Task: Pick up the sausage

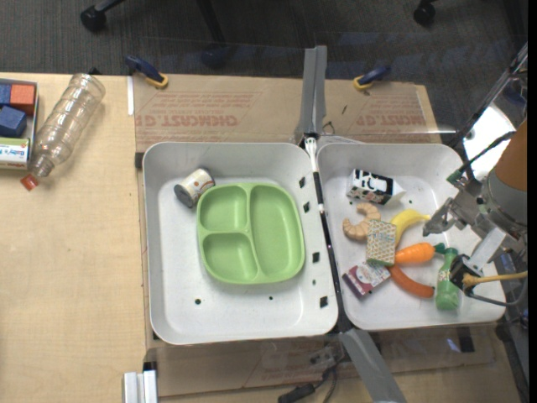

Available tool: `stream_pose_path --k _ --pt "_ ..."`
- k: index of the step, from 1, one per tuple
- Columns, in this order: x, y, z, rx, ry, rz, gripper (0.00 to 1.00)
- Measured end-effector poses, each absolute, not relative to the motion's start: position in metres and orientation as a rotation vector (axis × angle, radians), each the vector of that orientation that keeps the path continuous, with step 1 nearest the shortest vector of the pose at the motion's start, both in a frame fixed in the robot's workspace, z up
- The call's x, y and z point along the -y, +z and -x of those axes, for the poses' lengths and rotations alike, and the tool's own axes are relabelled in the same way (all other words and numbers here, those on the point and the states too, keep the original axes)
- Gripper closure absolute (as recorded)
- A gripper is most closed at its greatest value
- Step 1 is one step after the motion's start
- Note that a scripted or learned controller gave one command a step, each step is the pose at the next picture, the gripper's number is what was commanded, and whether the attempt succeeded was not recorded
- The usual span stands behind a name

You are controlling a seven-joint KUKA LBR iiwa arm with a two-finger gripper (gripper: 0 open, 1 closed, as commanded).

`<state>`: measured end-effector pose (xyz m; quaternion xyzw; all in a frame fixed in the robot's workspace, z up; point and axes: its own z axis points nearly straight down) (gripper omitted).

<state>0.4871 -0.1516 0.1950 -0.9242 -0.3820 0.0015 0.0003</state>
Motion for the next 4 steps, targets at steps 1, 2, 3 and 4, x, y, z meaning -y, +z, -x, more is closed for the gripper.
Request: stream_pose_path --k 1,2,3,4 --pt "0.152 0.203 -0.488 1.203 0.01 2.901 1.0" --pt "0.153 0.211 -0.488 1.207 0.015 2.899 1.0" --pt "0.184 0.124 -0.478 0.818 0.0 3.032 1.0" --pt "0.165 0.168 -0.48 0.633 0.006 3.076 1.0"
